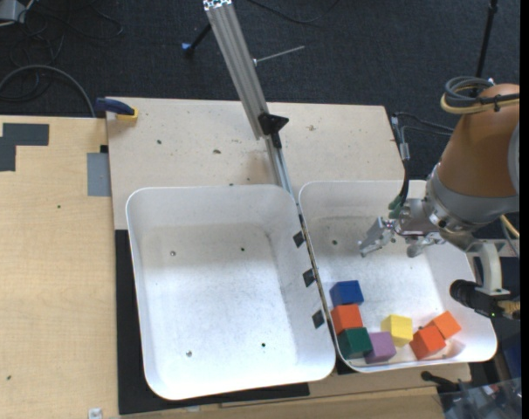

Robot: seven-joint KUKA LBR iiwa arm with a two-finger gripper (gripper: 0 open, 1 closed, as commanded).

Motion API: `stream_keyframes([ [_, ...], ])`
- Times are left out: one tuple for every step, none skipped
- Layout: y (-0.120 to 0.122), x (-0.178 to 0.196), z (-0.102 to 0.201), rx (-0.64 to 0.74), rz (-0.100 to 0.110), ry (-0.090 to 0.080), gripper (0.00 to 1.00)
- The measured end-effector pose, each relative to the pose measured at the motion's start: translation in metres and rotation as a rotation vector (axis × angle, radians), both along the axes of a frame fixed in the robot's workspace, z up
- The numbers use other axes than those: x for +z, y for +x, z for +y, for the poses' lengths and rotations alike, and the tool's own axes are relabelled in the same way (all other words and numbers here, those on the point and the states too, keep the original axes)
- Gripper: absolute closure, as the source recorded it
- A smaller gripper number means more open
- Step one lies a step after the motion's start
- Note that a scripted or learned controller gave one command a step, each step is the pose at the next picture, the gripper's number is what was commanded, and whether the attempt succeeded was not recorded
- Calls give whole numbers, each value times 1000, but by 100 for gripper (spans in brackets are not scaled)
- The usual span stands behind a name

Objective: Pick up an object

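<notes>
Nearest, along the lower rim of the right bin [483, 349], at about 5 o'clock in the view: a cluster of blocks.
- Green block [354, 341], touching a purple block [380, 346] at its 3 o'clock.
- Yellow block [401, 327], just beside the purple one, at its 1 o'clock.
- Two orange blocks at the cluster's 3 o'clock end: one [428, 341] nearer the rim, the other [447, 325] just beyond it, touching or nearly so.
- Red-orange block [346, 317] against the green block's far side; blue block [346, 292] next beyond, both close to the divider [306, 251] between the bins.

Left bin [151, 234], at 7 to 9 o'clock: white, shallow, floor speckled with small dark marks.

Middle of the right bin: claw [395, 238], at 12 o'clock from the block cluster and well apart from it, hanging above bare bin floor. Fingers metallic and pointing toward 9 o'clock; whether spread or pressed together cannot be told. Nothing seen between them.

Arm [478, 160], at 3 o'clock: rounded orange and grey housing, entering from the right edge, with cables looped on top.

Farther: table [195, 138], pale and dotted, carrying both bins. Aluminium strut [243, 68] slanting from 12 o'clock down to the divider. Blue-and-yellow clamp [118, 108] at the table's 10 o'clock corner. Wooden panel [37, 260] at 9 o'clock. Dark carpet with cables beyond.
</notes>
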State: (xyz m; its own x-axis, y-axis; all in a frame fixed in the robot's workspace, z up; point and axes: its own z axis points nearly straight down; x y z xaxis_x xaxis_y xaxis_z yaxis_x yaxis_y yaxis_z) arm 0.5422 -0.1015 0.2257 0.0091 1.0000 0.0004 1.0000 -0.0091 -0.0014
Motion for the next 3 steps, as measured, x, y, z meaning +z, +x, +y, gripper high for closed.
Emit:
stream_keyframes([
  [-55,128,-13,6,-7,-2,0],
  [-23,41,-64,6,8,0,0],
  [-41,-135,-82,7,-1,2,0],
])
